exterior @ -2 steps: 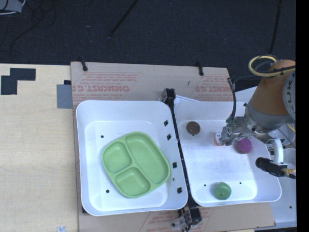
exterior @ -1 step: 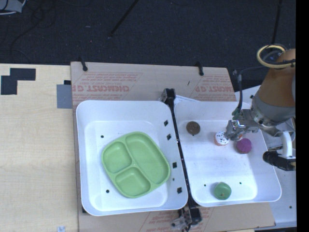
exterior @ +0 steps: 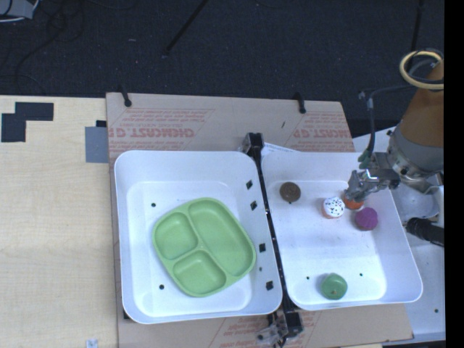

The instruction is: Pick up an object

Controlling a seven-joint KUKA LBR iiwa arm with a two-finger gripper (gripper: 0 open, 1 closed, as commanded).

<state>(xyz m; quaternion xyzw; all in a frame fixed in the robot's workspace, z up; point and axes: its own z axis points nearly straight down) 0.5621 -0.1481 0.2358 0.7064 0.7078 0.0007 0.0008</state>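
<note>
1. The task is at an early stage, as I judge it: no object is lifted yet. All the loose objects lie on the floor of the right bin [exterior: 406, 281].

2. The gripper [exterior: 360, 185] is low at about 2 o'clock in the right bin, close to the far right wall. It is just above a small orange object [exterior: 354, 204], which seems the most likely target.

3. I cannot tell how the jaws stand. The metal parts at the tip are small and blurred, so it is not clear whether they are apart or closed, or whether they have anything in hold.

4. The orange object is mostly hidden under the gripper; a small part of it is visible, and its shape is not clear.

5. Near it are a white spotted ball [exterior: 333, 207], just at its 9 o'clock side, and a purple ball [exterior: 366, 218] at its 4 o'clock side. A brown round object [exterior: 290, 191] lies further at 9 o'clock, and a green round object [exterior: 334, 286] is well apart at 6 o'clock of the bin.

6. The left bin [exterior: 138, 172] bears a green divided plate [exterior: 204, 246].

7. What is left: to close on one object and raise it. The arm [exterior: 420, 122] is cut off at the right edge.
</note>
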